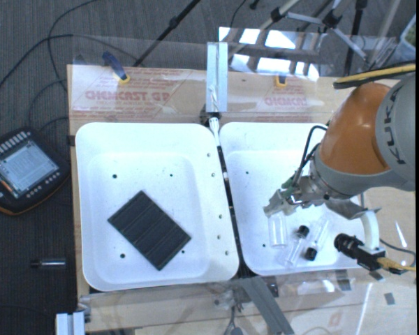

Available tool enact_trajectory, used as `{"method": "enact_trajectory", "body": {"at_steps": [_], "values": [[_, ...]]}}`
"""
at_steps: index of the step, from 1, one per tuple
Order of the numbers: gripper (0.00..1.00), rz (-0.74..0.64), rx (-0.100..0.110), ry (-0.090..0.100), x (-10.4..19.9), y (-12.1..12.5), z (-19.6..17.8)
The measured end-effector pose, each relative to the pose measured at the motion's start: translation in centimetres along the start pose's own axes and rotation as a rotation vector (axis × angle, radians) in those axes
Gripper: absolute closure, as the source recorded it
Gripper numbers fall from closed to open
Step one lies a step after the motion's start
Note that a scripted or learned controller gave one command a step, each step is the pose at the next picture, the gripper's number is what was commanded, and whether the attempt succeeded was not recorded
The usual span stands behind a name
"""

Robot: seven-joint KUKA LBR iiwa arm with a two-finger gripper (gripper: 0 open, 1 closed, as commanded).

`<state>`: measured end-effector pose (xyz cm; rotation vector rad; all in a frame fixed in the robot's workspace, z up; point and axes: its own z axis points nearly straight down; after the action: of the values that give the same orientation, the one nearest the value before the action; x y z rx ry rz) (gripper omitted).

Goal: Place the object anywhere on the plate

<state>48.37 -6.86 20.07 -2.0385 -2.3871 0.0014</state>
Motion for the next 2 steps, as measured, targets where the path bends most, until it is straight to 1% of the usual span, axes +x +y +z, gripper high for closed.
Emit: {"method": "enact_trajectory", "body": {"at_steps": [1,2], "values": [[1.0,0.009,0.002,-0.002,7.4,5.7,-0.4],[1.0,-0.117,0.001,-0.003,13.1,5.6,-1.4]]}}
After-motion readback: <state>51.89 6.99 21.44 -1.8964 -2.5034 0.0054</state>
